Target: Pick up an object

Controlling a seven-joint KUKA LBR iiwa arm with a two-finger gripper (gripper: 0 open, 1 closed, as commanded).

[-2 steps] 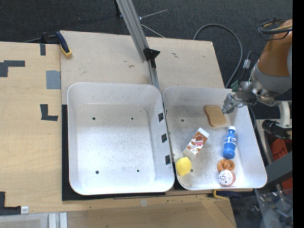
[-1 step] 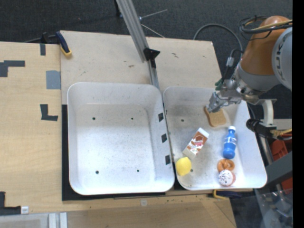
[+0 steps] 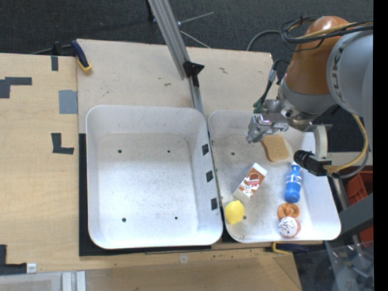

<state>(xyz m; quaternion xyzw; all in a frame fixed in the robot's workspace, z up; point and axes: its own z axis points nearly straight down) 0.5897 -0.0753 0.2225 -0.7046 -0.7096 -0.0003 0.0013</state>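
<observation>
The white-and-red ball point(image 3: 288, 227) lies nearest, below the tan sponge point(image 3: 276, 148). The gripper point(image 3: 259, 130) hovers just left of the sponge's top edge in the right bin point(image 3: 230, 138); whether its fingers are open I cannot tell. Likely the approach step; next it must descend squarely over the sponge.

counter point(image 3: 36, 162): light wood, grey and black tape marks toward its left edge | clamp point(image 3: 80, 55): blue and yellow, at counter's far edge | metal pole point(image 3: 173, 38): slants from the far edge down to the bins' seam | left bin point(image 3: 145, 117): white, speckled | floor point(image 3: 73, 11): dark carpet beyond the far edge
</observation>
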